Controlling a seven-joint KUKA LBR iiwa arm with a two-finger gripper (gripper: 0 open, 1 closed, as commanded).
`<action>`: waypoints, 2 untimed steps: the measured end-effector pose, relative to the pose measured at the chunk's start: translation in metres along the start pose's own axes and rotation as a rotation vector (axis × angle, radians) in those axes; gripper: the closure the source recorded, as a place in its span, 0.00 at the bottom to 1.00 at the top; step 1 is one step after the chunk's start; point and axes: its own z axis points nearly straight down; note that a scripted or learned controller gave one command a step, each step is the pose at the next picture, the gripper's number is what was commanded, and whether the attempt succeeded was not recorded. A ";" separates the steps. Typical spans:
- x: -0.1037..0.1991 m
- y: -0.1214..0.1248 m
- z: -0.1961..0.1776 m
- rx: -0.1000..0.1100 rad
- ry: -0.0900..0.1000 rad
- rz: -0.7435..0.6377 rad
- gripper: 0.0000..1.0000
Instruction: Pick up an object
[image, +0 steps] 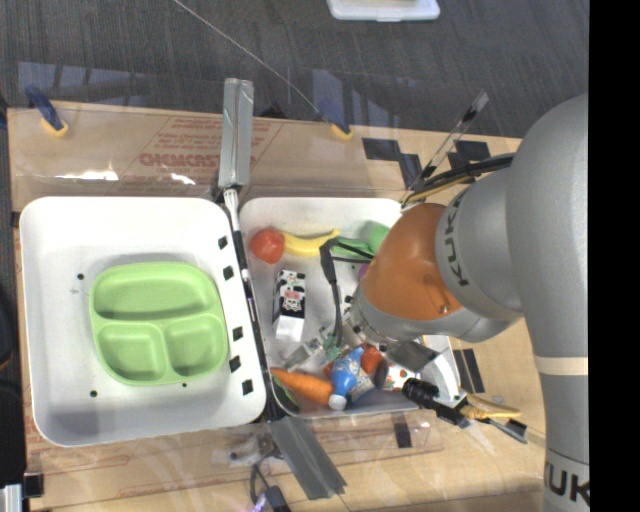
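Note:
The right bin (262, 215) holds a heap of small things. A red tomato (265, 244), a yellow banana (308, 242) and a green piece (377, 237) lie along its far side. A black-and-white carton (291, 293) lies in the middle left. An orange carrot (303, 384) and a blue-and-white bottle (345, 378) rest at the near edge. My arm's orange band (405, 270) hangs over the bin's right half. The gripper (335, 332) points down just below it, between the carton and the bottle, mostly hidden by the wrist.
The left bin (50, 300) carries a green divided plate (157, 320). A grey bar (236, 135) stands at the far end of the wall between the bins. Black cables (450, 170) trail from the arm at the upper right.

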 end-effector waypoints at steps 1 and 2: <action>0.000 0.001 -0.009 0.000 0.001 -0.006 1.00; -0.010 0.074 -0.199 -0.009 -0.005 -0.083 1.00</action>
